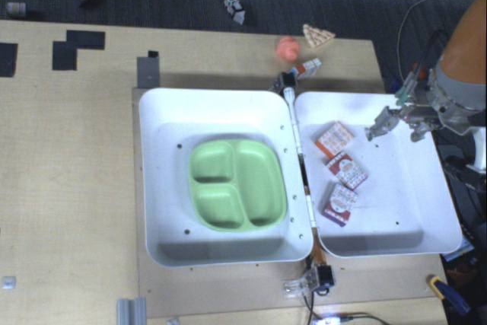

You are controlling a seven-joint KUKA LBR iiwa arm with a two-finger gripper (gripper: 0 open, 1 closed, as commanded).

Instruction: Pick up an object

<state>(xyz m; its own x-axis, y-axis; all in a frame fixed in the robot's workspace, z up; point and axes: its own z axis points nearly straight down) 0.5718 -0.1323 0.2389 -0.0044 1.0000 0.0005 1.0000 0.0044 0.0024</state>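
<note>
Three small packets lie in the right bin: an orange-and-white one at the top, a red-and-white one in the middle, and a dark red one nearest the front. My gripper hangs over the upper right part of that bin, to the right of the orange-and-white packet. It is open, its fingers spread wide with nothing between them. The left fingertip is a short way from that packet.
A green divided plate lies in the left bin. Behind the bins on the bench are a pink ball, a triangular wedge and a small tube. Cables run along the right side.
</note>
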